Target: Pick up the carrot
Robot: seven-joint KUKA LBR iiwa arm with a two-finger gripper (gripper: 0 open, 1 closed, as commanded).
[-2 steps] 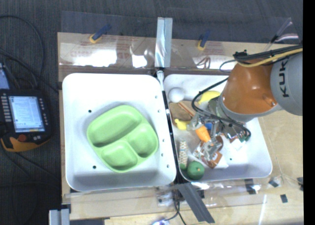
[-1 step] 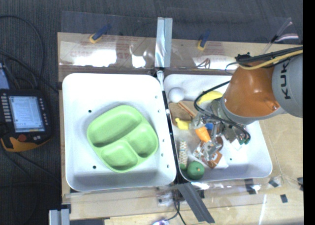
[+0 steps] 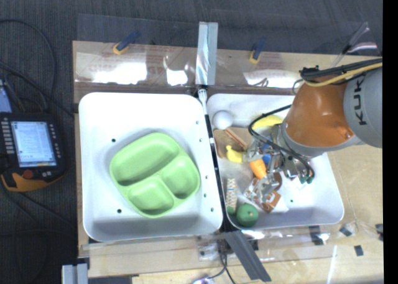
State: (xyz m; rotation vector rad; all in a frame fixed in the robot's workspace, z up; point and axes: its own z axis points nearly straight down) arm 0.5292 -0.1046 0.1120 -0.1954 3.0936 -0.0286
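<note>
The carrot [image 3: 257, 168] is a small orange piece lying in the middle of the right bin [image 3: 323, 205], among other toy foods. My gripper [image 3: 272, 174] hangs low over the bin just right of the carrot, right up against it or touching it. The wrist's orange band [image 3: 317, 118] sits above and to the right and hides the bin's back right part. The gripper's metal parts blend into the clutter beneath them.
In the right bin lie a white ball [image 3: 221, 118], a yellow piece [image 3: 234, 153], a brown stick [image 3: 235, 137], a brown item [image 3: 268, 200] and a green apple [image 3: 247, 214]. The left bin [image 3: 99, 121] holds a green divided plate [image 3: 155, 172]. A pendant [image 3: 31, 146] lies off the bench at the left.
</note>
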